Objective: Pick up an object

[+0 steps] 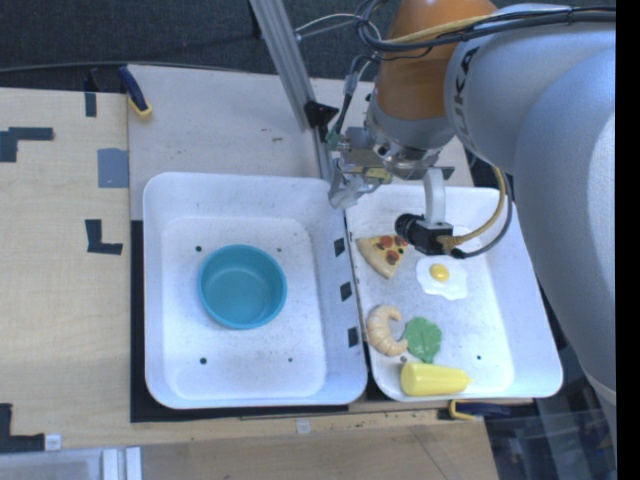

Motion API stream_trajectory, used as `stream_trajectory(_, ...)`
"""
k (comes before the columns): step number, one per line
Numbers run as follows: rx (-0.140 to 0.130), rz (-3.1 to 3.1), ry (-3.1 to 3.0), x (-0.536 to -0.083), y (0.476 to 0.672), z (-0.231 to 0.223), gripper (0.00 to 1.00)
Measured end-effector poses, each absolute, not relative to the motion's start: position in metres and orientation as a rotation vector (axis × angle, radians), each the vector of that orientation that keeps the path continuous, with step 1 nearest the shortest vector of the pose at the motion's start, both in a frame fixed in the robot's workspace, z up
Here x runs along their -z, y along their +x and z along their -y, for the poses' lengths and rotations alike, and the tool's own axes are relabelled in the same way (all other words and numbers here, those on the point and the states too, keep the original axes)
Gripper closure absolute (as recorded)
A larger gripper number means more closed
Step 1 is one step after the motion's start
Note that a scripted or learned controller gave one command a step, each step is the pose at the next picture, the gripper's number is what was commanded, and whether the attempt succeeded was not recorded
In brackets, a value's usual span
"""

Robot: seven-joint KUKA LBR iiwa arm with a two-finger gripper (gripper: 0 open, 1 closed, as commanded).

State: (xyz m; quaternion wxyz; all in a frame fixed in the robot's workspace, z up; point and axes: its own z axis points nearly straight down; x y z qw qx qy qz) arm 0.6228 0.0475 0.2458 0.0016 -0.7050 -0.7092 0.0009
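Yellow pizza slice, near gripper

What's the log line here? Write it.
tool above bins' shared rim | left bin: blue bowl | right bin: pizza slice, fried egg, croissant, lettuce, yellow block

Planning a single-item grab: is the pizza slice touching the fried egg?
Apart. The camera view shows bare white bin floor between the pizza slice and the fried egg.
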Motion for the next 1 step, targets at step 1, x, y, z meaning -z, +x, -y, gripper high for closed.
stream_trajectory(1, -0.001, 2.226, -2.213, -0.2465, 0.6112, -0.0936, 1.0)
